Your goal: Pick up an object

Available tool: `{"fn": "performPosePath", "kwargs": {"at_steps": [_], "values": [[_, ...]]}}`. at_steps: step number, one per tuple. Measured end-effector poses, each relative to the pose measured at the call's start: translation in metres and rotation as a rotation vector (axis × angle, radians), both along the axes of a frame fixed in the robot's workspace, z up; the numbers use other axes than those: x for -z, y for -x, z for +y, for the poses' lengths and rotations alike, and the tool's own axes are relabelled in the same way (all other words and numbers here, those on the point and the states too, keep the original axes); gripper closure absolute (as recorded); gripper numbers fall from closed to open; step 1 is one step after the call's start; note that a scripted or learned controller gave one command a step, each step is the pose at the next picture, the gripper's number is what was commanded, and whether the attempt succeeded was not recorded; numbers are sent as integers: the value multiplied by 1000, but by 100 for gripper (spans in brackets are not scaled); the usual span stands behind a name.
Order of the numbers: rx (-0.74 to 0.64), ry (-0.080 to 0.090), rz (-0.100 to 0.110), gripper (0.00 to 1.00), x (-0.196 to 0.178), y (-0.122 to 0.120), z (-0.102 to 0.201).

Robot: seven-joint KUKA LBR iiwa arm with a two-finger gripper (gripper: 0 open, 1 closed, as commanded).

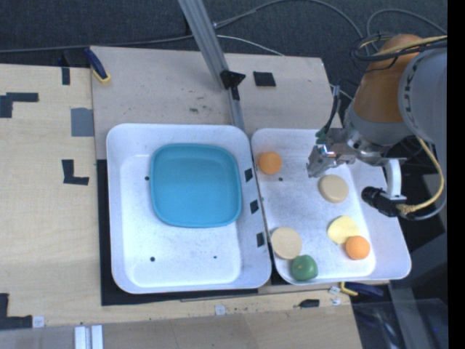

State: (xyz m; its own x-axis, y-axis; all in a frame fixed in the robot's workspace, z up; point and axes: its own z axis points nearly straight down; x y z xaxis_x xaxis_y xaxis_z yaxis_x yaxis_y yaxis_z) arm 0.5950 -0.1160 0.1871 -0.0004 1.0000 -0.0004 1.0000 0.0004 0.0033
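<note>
The pincer [320, 163], grip state impossible to tell, hangs in the right bin [385, 271] between an orange ball [269, 163] and a beige disc [334, 189].

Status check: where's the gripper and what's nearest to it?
Gripper low over right bin, nothing seen held. Beige disc nearest, just beside it. Orange ball to its left. Blue plate in left bin.

Plate [195, 184] in left bin [123, 217]; six small items in right bin [392, 264], gripper [320, 164] over them.
</note>
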Motion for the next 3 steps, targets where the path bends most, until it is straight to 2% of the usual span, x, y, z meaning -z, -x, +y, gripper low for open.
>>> {"fn": "performPosePath", "kwargs": {"at_steps": [1,3], "values": [[-1,0,-1,100,-50,-9,6],[-5,-1,4,100,-53,29,119]]}}
